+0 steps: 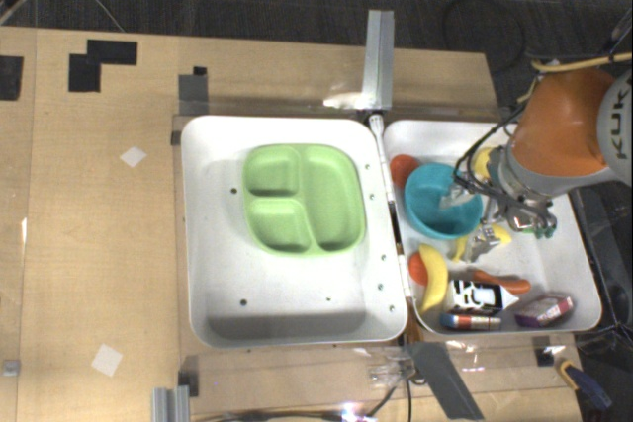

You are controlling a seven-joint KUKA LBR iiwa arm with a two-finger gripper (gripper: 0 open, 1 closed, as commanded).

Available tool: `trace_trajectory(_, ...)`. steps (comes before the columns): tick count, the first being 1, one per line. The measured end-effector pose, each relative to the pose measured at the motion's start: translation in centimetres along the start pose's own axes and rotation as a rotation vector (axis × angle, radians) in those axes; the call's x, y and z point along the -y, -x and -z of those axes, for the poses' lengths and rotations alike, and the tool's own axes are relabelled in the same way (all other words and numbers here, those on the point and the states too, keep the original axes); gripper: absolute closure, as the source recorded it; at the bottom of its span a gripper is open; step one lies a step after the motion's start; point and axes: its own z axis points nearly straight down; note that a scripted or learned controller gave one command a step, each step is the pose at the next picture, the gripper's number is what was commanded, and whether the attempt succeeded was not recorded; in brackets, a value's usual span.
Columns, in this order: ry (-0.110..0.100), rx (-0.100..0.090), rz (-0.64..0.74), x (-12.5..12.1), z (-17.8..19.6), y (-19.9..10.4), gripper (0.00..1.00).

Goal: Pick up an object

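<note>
Bright light from above me; white bins point(213, 212) shine; soft shadow at six o'clock; picture a bit fuzzy.

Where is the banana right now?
The banana lies in the right bin, near its left wall, just below the blue bowl.

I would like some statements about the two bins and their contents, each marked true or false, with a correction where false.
1. The green tray lies in the left bin. True.
2. The blue bowl is in the left bin. False: it is in the right bin.
3. The banana lies in the right bin, near the divider. True.
4. The green tray has one compartment. False: it has three.
5. The gripper is above the right bin, beside the blue bowl. True.
</note>
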Motion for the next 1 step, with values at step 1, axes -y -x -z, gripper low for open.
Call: trace_trajectory(1,-0.007,0.017,-0.142,-3.70,0.30,-4.76,0.00)
